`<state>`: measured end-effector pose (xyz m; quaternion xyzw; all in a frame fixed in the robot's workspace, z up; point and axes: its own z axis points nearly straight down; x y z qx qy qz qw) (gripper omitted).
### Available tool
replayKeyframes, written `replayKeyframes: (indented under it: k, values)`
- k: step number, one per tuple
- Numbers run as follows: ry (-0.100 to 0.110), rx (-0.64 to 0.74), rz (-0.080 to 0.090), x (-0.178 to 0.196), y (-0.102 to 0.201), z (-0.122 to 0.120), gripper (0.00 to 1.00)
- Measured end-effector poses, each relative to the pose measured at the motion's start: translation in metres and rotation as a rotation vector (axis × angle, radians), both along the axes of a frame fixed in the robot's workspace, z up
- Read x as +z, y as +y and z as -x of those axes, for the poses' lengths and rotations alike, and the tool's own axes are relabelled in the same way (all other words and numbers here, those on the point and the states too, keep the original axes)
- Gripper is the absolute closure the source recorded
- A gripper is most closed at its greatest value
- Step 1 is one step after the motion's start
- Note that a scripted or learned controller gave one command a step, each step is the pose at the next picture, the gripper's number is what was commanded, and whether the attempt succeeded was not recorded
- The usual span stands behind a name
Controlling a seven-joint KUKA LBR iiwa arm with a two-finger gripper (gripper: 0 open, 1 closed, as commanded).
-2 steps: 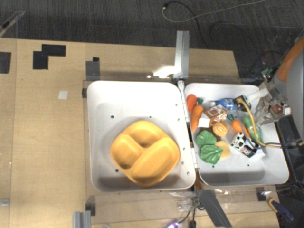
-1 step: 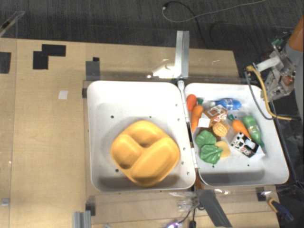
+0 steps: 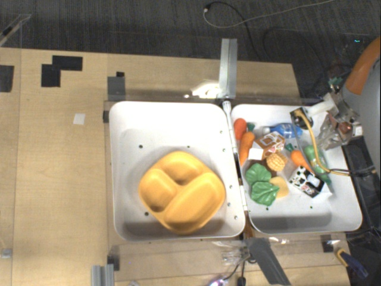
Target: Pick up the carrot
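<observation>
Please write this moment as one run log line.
gripper: above right bin edge | carrot: in right bin, left side, not held | yellow divided dish: in left bin

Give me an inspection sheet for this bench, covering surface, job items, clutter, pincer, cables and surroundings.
Surface: wooden bench bearing left bin and right bin.
Job's things: carrot lies in the right bin along its left wall.
Clutter: yellow divided dish in the left bin; green leaf toys, a black-and-white toy and small packets beside the carrot.
Grippers: pincer over the right bin's far right part, apart from the carrot.
Cables: black cable on the floor.
Surroundings: dark carpet.
</observation>
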<state>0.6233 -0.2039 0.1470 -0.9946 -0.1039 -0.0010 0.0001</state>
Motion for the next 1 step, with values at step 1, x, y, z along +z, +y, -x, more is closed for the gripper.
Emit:
replayKeyframes:
  k: [1]
  values:
    - [0.0,0.069,-0.001,-0.0084,-0.0012,0.0672,1.0]
